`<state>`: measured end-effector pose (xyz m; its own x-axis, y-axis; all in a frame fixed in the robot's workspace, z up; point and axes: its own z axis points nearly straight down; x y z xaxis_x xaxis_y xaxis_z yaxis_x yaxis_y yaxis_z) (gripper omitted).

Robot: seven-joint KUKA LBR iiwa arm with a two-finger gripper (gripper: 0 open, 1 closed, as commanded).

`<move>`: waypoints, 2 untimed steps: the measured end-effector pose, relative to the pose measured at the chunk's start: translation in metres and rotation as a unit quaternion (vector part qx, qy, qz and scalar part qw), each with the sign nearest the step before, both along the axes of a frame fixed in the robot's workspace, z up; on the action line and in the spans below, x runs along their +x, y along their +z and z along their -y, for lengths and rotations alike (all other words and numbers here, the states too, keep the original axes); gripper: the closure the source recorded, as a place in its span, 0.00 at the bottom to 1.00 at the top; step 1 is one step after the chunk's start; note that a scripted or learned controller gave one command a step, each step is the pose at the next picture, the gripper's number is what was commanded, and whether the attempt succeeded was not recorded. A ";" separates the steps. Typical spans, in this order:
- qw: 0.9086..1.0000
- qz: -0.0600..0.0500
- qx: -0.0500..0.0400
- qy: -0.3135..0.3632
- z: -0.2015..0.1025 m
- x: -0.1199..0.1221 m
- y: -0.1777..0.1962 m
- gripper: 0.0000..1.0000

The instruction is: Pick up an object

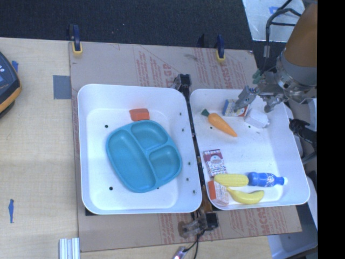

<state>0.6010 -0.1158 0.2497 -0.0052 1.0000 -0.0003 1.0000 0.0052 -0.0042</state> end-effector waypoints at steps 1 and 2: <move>1.000 -0.001 0.000 0.000 -0.018 0.028 -0.071 0.00; 1.000 -0.001 0.000 0.000 -0.023 0.027 -0.156 0.00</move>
